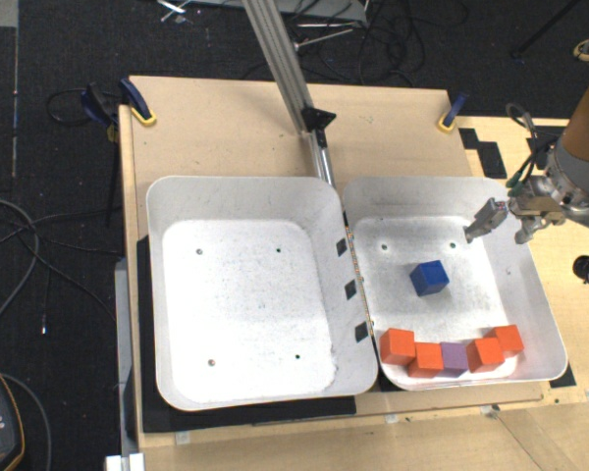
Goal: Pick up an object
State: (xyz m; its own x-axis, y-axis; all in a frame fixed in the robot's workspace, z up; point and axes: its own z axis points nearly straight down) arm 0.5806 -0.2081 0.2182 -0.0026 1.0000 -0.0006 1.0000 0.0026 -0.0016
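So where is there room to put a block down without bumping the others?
The whole left bin floor is bare. In the right bin, there is free floor all around the blue cube, between it and the walls. It is crowded along the near wall, where four orange cubes and a purple cube sit in a row.

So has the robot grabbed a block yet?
Not yet. The gripper hangs open over the right bin's far right edge with nothing between its fingers. The blue block sits alone mid-bin, and the orange blocks and purple block line the near wall. Reaching, gripping and lifting remain.
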